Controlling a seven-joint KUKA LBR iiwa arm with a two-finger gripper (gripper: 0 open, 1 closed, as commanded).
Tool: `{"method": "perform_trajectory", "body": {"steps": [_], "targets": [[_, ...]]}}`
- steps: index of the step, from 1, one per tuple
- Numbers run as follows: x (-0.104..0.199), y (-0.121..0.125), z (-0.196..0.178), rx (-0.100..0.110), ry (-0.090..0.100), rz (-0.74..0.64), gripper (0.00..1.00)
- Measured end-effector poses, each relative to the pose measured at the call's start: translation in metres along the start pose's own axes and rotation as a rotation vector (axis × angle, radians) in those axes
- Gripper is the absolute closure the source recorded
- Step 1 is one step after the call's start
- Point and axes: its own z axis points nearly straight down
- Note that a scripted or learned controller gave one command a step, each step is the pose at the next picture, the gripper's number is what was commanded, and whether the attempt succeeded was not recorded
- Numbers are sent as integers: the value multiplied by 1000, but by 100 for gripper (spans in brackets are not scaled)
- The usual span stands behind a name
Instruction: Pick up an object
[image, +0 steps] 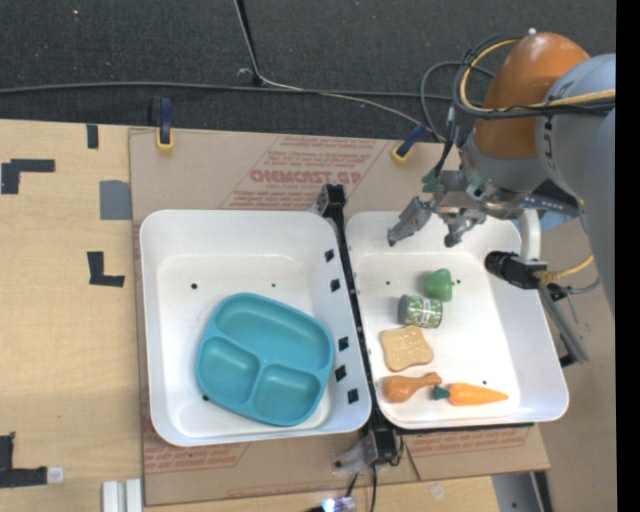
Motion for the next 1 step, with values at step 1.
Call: {"method": "perform_trajectory", "body": {"steps": [1], "targets": [[0, 3, -9, -14, -1, -3, 0]]}}
